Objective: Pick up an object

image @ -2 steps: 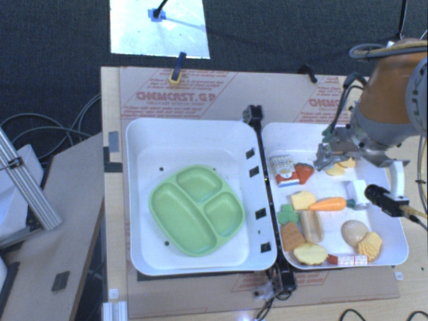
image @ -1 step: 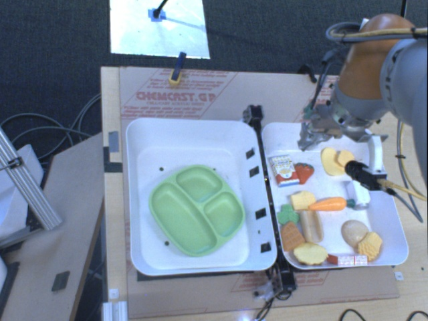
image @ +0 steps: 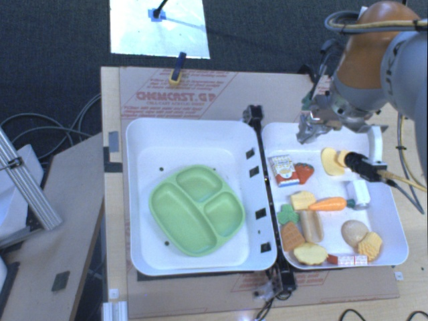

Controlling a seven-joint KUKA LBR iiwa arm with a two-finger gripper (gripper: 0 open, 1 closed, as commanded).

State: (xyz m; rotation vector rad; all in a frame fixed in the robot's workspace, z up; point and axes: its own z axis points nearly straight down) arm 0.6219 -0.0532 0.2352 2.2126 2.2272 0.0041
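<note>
Over the far corner of the right bin (image: 391,216), the jaws are hovering above the toy food.

Whether the jaws are standing spread or pressed together cannot be told from this slant. Just on the camera side of them, a small red-and-white carton (image: 283,168) is lying against a red piece (image: 304,173). A pale yellow piece (image: 329,160) is sitting just beside them toward the view's right. Farther from the jaws on that same near side, an orange carrot (image: 328,204), a yellow block (image: 302,199), a green bit (image: 287,214), a tan roll (image: 311,225), a beige egg shape (image: 354,231) and a ridged yellow piece (image: 370,245) are crowding the bin floor. Well apart from the jaws toward the view's left, a green divided plate (image: 196,209) is resting in the left bin (image: 154,139).
</note>
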